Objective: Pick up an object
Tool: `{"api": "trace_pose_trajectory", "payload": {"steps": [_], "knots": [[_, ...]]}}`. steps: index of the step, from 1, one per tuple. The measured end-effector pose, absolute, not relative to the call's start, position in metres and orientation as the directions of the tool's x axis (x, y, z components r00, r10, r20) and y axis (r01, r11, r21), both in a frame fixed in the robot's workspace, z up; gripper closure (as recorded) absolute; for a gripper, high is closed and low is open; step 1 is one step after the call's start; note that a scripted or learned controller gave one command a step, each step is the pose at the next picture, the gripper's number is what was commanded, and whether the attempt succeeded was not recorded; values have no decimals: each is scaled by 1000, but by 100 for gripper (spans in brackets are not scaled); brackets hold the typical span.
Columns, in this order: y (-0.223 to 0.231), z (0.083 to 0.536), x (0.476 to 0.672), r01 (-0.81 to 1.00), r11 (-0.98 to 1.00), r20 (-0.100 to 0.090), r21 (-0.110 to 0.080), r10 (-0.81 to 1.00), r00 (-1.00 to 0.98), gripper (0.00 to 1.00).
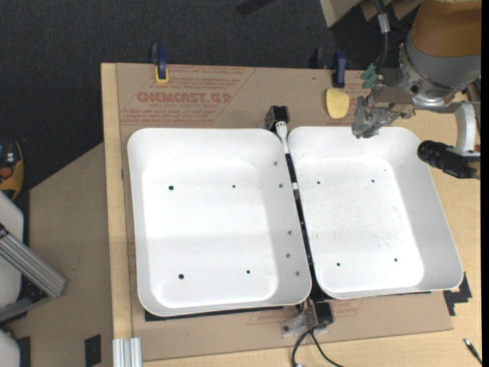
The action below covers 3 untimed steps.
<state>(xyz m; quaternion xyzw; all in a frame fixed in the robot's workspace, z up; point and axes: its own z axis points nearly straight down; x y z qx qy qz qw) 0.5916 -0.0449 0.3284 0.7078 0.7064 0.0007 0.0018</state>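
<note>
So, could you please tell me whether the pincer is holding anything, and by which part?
Nothing shows between its fingers: the pincer is over the right bin's far edge, apart from the yellow object.

Fixed above the bench [191,90], looking down at a slant from the near side. Far enough back to take in both white bins whole, left bin [214,220] and right bin [367,212] side by side, with dark floor [114,14] beyond the far edge.
</note>
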Motion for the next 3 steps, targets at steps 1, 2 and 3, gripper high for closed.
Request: {"api": "trace_pose_trajectory", "payload": {"steps": [1, 2, 3], "knots": [[-25, 267, 621, 1000, 2, 1, -6, 1000, -2, 100], [10, 422, 608, 1000, 6, 1, 20, 1000, -6, 100], [69, 305, 649, 1000, 6, 1, -9, 1000, -6, 100]]}}
